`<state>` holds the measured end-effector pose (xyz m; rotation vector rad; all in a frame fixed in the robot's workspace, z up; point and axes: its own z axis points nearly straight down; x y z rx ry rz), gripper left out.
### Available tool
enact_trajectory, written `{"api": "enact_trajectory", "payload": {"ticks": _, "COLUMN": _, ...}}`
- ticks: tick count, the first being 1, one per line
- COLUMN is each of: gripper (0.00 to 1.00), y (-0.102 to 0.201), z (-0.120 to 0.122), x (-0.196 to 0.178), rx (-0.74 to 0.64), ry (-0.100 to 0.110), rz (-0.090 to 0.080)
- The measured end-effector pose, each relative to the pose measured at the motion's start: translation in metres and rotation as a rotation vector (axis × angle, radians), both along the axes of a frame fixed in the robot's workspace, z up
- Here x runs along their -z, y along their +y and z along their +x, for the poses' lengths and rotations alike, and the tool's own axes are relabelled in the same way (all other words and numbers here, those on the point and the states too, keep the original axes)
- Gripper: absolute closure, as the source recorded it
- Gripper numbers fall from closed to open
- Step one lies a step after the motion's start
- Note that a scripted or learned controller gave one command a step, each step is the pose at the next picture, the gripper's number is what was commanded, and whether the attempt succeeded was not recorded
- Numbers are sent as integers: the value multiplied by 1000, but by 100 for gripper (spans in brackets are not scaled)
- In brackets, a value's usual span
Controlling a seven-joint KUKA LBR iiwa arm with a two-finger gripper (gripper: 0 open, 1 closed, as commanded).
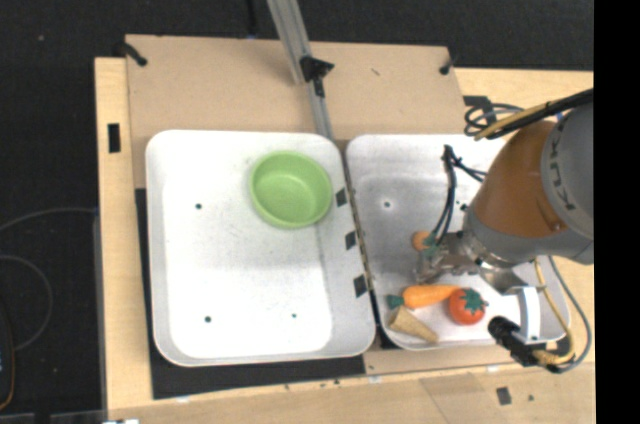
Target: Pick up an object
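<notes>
The grey arm with the orange band reaches in over the right-hand white shallow bin (400, 162) and lowers its tool (438, 260) into that bin's near half. The wrist hides the tool's tips, so I cannot tell its state, and nothing visibly sits in its grasp.

The likely targets crowd the near right corner of that bin: an orange carrot-shaped toy (432, 295) just below the tool, a round red tomato-like toy (466, 306) beside it, a tan wedge-shaped piece (411, 323) against the near rim, and a small orange item (423, 239) by the tool. They lie bunched together, probably because the bin's curved wall gathers loose pieces there.

That corner leaves little room: the near rim and right wall close in, and the neighbours touch or nearly touch. The far half of this bin is bare and gives room to lift out.

The left-hand white bin (200, 312) holds a light green round plastic bowl (291, 189) near its far right corner, well apart.
</notes>
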<state>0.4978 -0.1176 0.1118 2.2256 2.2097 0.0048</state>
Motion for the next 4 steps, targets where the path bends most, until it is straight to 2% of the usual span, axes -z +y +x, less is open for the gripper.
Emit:
{"api": "enact_trajectory", "payload": {"ticks": 1, "gripper": 100, "y": 3, "z": 9, "x": -45, "rx": -9, "ry": 4, "rz": 1}}
{"api": "enact_trajectory", "payload": {"ticks": 3, "gripper": 100, "y": -9, "z": 18, "x": -147, "rx": -11, "ry": -2, "rz": -1}}
{"api": "enact_trajectory", "payload": {"ticks": 4, "gripper": 100, "y": 38, "z": 42, "x": -154, "rx": -15, "ry": 3, "rz": 2}}
